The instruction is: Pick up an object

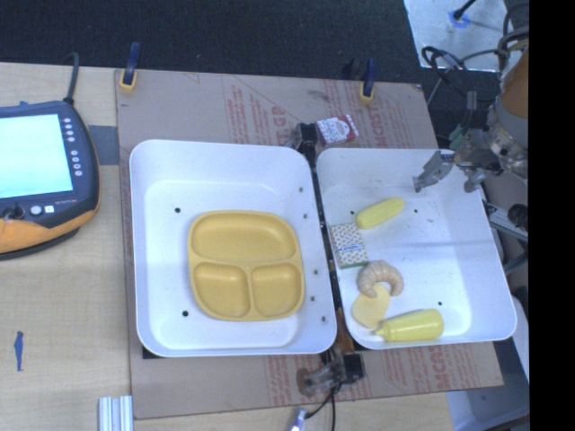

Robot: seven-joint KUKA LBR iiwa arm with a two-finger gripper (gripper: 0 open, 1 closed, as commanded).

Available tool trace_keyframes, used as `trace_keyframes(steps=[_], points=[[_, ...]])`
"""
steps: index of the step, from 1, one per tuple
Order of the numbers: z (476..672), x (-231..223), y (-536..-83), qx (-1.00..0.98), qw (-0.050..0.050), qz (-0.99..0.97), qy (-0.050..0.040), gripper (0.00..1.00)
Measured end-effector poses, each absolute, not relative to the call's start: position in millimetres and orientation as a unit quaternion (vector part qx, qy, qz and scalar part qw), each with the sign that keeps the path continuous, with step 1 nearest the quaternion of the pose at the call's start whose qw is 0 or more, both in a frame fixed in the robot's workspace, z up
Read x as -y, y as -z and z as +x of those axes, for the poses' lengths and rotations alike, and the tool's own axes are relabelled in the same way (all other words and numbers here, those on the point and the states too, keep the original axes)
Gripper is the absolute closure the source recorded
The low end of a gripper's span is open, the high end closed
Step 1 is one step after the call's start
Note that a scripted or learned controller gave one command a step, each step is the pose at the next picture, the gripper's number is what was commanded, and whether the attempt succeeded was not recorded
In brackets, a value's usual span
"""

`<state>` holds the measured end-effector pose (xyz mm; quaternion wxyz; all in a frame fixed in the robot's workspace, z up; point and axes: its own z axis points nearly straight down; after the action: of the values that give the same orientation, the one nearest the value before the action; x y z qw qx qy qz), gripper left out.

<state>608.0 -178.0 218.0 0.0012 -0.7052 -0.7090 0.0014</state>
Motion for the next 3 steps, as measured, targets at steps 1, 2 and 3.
trace_keyframes(steps=[1,2,3], points=[[649.2,113.7,-90.4,0.71,0.002,-0.705,-0.0024,0.0],[615.8,92.5,-91.7,0.709,0.001,-0.705,-0.0024,0.0],[576.9,110.8,-91.5,0.709,0.001,-0.705,-0.0023,0.0]])
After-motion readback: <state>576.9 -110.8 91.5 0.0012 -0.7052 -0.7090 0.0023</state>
